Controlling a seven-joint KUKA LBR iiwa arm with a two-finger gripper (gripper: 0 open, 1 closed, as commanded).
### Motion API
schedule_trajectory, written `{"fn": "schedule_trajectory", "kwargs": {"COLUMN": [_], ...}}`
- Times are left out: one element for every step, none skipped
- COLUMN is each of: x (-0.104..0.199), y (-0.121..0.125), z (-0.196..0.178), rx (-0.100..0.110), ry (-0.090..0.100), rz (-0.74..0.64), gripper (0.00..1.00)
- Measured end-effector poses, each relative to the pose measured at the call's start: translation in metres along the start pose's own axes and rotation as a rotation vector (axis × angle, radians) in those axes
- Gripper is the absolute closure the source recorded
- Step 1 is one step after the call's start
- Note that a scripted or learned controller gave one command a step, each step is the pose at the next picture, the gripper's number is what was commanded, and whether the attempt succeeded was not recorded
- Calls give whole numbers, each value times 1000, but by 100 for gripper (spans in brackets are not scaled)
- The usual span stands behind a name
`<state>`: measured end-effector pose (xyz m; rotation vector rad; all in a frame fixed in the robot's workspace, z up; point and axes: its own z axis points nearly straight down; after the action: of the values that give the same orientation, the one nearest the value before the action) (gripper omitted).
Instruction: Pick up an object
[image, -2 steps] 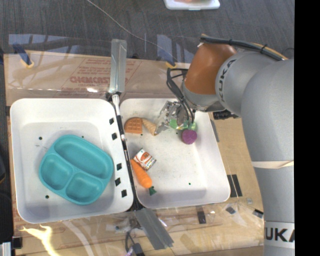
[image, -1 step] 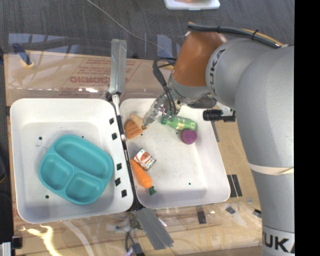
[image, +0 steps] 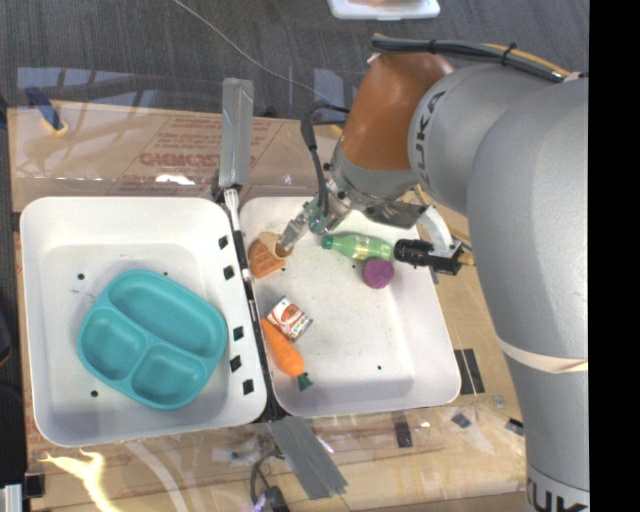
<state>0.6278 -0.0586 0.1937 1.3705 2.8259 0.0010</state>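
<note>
A grey arm (image: 520, 250) with an orange band fills the foreground at right, reaching over two shallow white bins. In the right bin (image: 425, 345), a carrot (image: 284, 352) lies against the near left wall, a small red-and-white packet (image: 291, 319) just beyond it. Farther back sit a purple object (image: 377, 272) and a green bottle (image: 357, 246), lying on its side. The gripper (image: 288, 240) hangs above an orange-brown item (image: 265, 257) at the bin's left wall; whether it is open or closed cannot be told. The left bin (image: 60, 240) holds a teal divided plate (image: 152, 338).
</note>
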Motion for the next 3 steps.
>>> {"fn": "schedule_trajectory", "kwargs": {"x": [62,91,155], "y": [4,45,50], "z": [2,-1,3], "rx": [6,-3,9], "ry": [2,-8,3], "rz": [408,720,1041], "gripper": [100,100,100]}}
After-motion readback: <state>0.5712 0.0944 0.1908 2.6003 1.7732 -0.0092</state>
